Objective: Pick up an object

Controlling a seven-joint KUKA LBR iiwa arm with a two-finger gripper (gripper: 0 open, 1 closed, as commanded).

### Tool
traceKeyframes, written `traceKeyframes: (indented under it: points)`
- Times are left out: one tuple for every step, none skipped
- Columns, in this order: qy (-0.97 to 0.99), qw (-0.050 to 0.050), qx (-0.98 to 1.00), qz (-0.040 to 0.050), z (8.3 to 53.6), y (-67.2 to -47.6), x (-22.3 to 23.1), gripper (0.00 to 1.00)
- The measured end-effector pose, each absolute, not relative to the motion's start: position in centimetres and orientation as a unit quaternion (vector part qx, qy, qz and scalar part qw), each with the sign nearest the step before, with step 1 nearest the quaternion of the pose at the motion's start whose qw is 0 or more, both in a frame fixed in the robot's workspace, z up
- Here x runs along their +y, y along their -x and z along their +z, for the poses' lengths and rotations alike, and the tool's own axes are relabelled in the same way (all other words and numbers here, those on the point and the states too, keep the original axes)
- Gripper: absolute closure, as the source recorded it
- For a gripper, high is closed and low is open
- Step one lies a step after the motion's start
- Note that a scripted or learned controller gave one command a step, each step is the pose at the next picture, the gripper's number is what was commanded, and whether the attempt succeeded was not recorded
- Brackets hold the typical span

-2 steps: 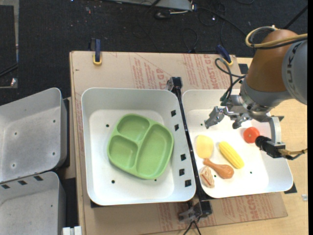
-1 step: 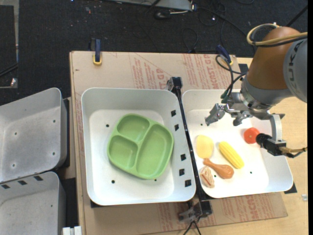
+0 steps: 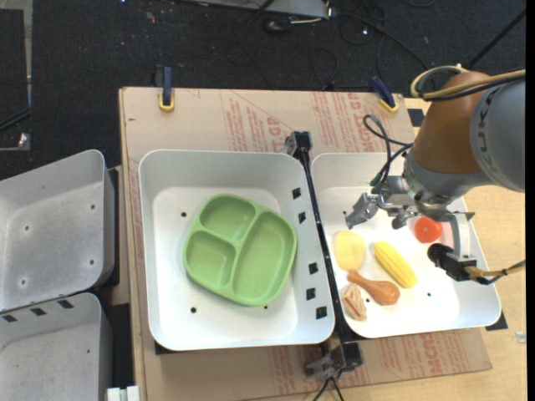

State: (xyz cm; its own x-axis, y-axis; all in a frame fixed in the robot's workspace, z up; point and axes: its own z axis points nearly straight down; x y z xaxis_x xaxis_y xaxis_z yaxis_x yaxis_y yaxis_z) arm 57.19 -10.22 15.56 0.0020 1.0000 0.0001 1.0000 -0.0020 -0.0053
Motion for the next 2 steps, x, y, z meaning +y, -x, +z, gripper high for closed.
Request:
traceKeyframes:
  points:
    - [0.707,0.002,-0.707,0.0014,11.1,-57.7,-10.1,0.0]
    - [0.707,0.001,-0.707,0.0008,9.1,-57.6,-10.0,0.0]
